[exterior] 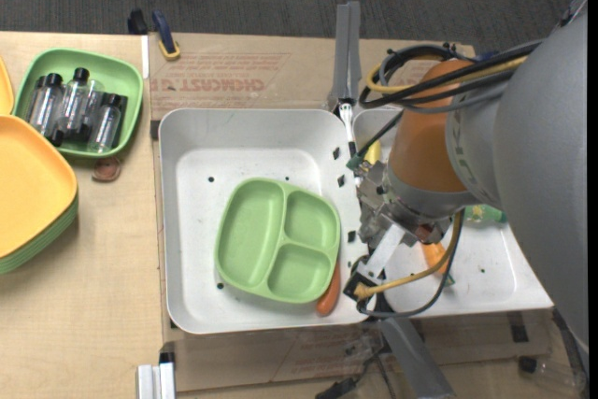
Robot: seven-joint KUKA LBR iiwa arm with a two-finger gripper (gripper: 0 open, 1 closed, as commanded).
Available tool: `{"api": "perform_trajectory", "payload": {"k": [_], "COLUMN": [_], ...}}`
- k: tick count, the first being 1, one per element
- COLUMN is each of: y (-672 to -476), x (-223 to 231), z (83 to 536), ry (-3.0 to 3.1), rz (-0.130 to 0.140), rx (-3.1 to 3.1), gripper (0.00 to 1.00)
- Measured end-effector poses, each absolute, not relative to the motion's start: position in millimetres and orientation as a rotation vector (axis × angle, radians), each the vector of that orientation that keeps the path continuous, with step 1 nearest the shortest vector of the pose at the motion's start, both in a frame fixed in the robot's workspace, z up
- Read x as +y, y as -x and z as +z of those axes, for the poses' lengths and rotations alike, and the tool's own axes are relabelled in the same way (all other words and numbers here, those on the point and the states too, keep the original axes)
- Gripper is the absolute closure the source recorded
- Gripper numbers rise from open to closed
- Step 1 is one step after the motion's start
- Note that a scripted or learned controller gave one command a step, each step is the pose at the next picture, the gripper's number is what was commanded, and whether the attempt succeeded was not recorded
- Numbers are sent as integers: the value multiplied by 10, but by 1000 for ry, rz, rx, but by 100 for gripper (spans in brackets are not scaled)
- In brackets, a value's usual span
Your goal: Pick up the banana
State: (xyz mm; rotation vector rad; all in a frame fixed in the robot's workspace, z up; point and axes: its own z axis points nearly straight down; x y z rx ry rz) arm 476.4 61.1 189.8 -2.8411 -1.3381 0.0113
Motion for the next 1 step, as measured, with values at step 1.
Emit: {"api": "perform_trajectory", "payload": {"k": [1], "y": [-5043], "x": [221], "z": [1896], "ry": [2856], "rz": [11], "rx": [-1308], "gripper": [100]}}
